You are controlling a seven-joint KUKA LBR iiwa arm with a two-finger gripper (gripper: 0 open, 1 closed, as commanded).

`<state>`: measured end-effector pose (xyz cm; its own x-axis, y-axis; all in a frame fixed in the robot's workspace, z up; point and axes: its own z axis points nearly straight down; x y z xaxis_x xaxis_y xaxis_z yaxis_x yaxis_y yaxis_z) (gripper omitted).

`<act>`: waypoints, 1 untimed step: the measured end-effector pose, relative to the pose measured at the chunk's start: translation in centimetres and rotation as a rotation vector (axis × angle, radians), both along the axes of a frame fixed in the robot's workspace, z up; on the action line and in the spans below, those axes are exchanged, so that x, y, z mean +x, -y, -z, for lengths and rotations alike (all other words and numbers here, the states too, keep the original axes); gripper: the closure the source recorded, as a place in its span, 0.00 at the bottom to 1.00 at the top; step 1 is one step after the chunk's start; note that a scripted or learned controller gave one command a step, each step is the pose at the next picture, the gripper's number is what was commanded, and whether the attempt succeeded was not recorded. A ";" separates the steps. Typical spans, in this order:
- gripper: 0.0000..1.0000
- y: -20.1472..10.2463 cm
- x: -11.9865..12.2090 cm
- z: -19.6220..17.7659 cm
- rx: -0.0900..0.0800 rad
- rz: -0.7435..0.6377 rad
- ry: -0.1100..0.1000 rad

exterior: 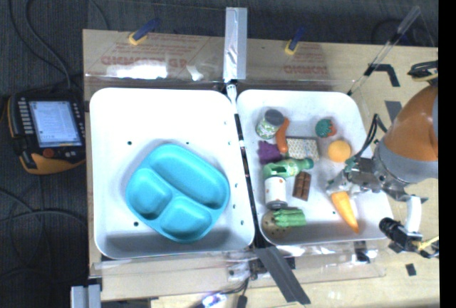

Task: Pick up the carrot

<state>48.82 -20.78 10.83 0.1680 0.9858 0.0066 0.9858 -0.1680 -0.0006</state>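
carrot [345, 209]: tapered, smooth orange | hand [354, 178]: metal, just above it, grip unclear

arm [417, 139] cut off at right edge, fingers [354, 178] too small to tell

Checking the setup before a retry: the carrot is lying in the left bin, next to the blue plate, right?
Not quite. The camera view shows the carrot lying in the right bin, close to the gripper. The blue plate sits in the left bin.
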 end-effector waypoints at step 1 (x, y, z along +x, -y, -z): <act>1.00 -6.1 -0.4 -10.7 -0.008 -0.026 -0.002</act>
